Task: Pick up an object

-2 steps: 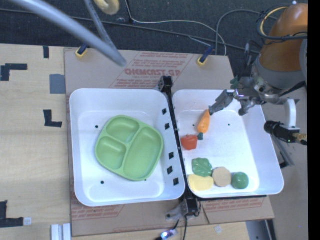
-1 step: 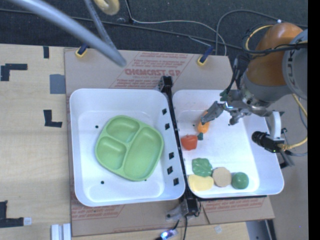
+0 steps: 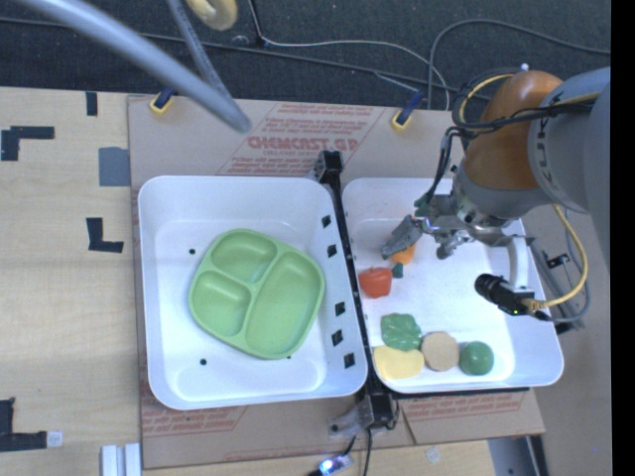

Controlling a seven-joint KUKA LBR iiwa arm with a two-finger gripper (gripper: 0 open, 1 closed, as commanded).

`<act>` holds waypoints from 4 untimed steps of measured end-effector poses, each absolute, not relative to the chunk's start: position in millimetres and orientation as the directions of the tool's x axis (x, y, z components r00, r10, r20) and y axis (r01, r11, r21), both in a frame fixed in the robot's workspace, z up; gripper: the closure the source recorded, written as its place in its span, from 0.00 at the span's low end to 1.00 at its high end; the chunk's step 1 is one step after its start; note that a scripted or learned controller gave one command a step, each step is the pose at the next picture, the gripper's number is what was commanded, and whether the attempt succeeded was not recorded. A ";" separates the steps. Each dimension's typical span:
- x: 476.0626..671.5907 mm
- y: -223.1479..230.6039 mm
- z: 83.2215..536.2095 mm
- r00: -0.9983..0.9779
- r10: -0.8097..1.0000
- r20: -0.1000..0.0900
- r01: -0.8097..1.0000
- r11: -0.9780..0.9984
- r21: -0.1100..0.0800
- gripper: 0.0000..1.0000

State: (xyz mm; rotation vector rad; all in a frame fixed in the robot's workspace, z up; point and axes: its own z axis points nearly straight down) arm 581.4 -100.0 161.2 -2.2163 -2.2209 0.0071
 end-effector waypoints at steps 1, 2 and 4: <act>579.6 -97.3 117.2 -0.002 1.000 0.000 1.000 0.002 -0.006 0.00; 580.3 -96.7 129.6 -0.004 1.000 0.000 1.000 0.004 -0.004 1.00; 580.8 -102.9 237.8 0.000 1.000 -0.001 1.000 0.000 0.004 1.00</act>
